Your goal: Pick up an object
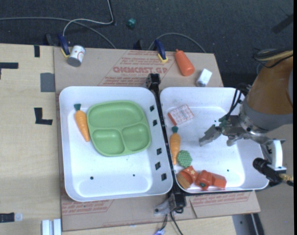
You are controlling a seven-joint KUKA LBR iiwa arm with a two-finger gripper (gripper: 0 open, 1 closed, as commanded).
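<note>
Along the near wall of the right bin (246,182), at about six o'clock, lie a red toy (208,178) and a brown piece (183,179), touching one another. Just beyond them sits a green knobbly ball (184,157), with an orange carrot (174,146) beside it against the divider at nine o'clock. Farther back, toward eleven o'clock, lies a flat red-and-white packet (181,115). At three o'clock of this bin the tool (218,134) hangs over bare white floor (well apart from every toy), its fingers spread apart with nothing between them.

Over in the left bin (70,180), a green divided plate (120,127) lies with a second carrot (82,123) at its nine o'clock. Farthest off, on the surface (134,65) behind the bins, are an orange bottle (184,62) and a small can (76,55).
</note>
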